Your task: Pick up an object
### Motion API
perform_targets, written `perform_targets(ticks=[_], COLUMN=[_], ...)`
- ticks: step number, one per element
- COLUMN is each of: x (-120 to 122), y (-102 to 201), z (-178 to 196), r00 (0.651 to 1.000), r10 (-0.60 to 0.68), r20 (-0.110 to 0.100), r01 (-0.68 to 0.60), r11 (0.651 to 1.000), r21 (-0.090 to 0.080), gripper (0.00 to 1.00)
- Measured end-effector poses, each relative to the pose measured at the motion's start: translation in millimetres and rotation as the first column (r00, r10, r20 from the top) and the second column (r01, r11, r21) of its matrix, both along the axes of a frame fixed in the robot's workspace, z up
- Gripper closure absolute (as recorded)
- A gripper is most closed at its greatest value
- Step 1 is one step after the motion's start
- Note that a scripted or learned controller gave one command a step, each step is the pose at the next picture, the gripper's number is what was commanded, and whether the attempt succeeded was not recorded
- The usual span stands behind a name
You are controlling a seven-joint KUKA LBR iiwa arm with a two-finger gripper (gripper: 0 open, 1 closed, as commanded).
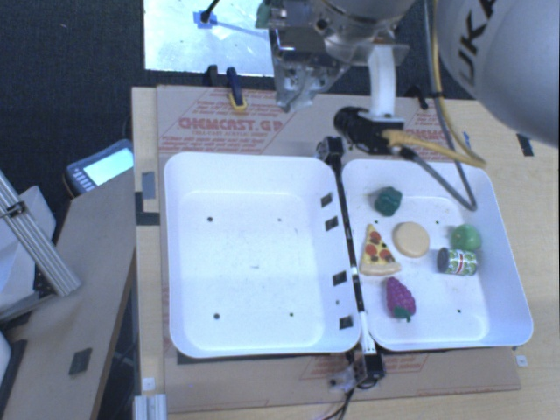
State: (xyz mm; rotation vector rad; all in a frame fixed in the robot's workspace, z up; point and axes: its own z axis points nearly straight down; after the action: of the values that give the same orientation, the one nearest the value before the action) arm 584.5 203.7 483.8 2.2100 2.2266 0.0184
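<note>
Objects for picking all lie in the right bin [503,234]: a dark green lump [388,200] at its 12 o'clock, a pizza slice [378,253] toward 9 o'clock near the dividing edge, a tan disc [411,239] at centre, a green ball [467,236] and a small can [458,262] lying on its side at 3 o'clock, and a purple grape bunch [400,297] toward 6 o'clock. None touches a wall; the ball and can lie just beside each other, and the disc sits close to the slice, so the lump and grapes look the freest targets. The left bin [184,261] shows a bare white floor. Both bins rest on a cardboard sheet [219,129] on the counter [140,121].

Gripper [293,86] hangs high at the view's 12 o'clock, beyond the bins' far rims, well apart from every object. Whether the jaws stand apart or together, I cannot tell. Judgement: no approach is begun yet; the arm is parked clear so the bins stay open to the camera.
</note>
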Motion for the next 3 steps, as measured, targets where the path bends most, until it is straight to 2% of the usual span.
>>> perform_targets(ticks=[1,2,3], x=[56.3,71.1,85.2], y=[32.3,29.8,26.8], z=[-31.0,-219.7,-66.8], r00=[1.0,1.0,1.0], r10=[-0.001,-0.007,-0.003], r20=[-0.01,-0.024,0.007], r01=[0.001,0.007,0.003], r11=[1.0,1.0,1.0], r21=[-0.005,-0.01,0.001], gripper=[1.0,1.0,1.0])
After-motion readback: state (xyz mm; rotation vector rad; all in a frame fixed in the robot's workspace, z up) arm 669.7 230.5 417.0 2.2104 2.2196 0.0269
